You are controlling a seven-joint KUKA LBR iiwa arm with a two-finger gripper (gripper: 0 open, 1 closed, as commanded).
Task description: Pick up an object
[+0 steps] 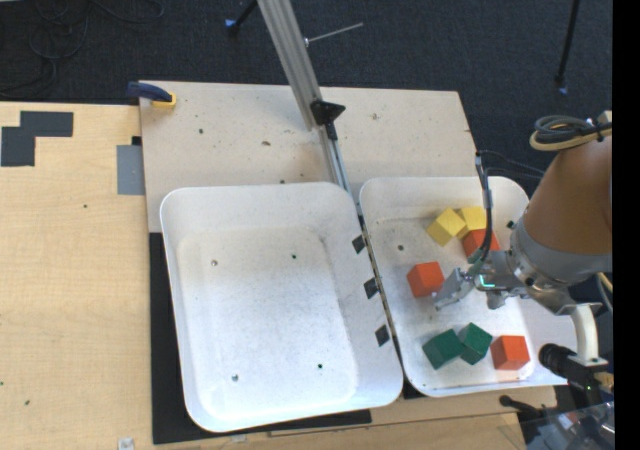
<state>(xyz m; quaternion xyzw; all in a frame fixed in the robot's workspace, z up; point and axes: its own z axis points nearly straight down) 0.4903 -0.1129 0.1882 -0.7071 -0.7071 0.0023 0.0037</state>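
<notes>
Fingers cannot be made out, so their state is unknown; the gripper (pixel 462 290) hangs low inside the right bin (pixel 400 200), just right of the orange cube (pixel 425 278). Beyond that cube lie yellow blocks (pixel 456 223), green blocks (pixel 456 346) and another orange block (pixel 510 351). Judged step: approach; next comes descending squarely over one block.

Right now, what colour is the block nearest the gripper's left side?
Orange-red block, clearest in the camera view.

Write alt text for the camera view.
A grey robot arm lowers its claw into the right white bin, among orange, yellow and green blocks. The left white bin sits beside it.
</notes>
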